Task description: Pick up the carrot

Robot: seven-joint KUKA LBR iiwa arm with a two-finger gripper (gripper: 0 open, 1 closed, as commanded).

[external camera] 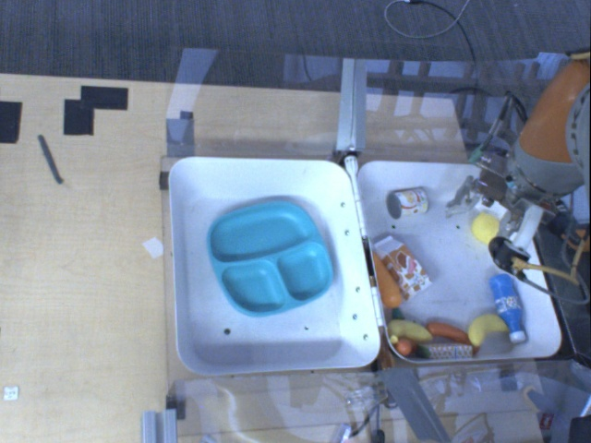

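Observation:
The right bin holds the carrot, an orange-red tapered piece lying flat near the front wall between a yellow-green piece and a banana. A second orange piece lies against the bin's left wall, partly under a snack packet. My gripper hangs over the back right of this bin, near a small tin can and a yellow ball, well away from the carrot. Nothing shows in its grasp.
A blue bottle lies at the front right of the right bin. The left bin carries a blue divided plate. A metal rail runs between the bins at the back. Cables hang by the arm's wrist.

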